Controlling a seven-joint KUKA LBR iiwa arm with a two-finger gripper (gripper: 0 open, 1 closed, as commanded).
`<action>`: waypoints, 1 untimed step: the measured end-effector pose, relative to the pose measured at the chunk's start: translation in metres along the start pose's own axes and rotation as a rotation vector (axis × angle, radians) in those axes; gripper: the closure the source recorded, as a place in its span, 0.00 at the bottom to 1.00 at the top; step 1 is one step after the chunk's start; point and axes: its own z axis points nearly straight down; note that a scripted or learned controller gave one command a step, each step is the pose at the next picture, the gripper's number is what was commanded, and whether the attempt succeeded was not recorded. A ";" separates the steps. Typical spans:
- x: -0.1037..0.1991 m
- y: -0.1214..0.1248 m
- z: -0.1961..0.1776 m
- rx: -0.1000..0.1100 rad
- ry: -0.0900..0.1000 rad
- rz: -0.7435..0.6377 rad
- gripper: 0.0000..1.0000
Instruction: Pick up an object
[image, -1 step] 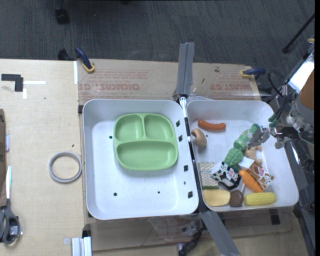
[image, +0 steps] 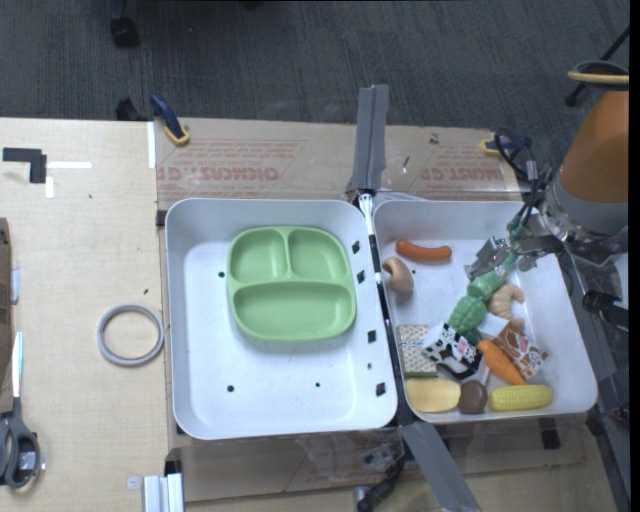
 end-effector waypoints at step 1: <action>0.038 0.009 -0.014 0.001 0.000 0.179 0.00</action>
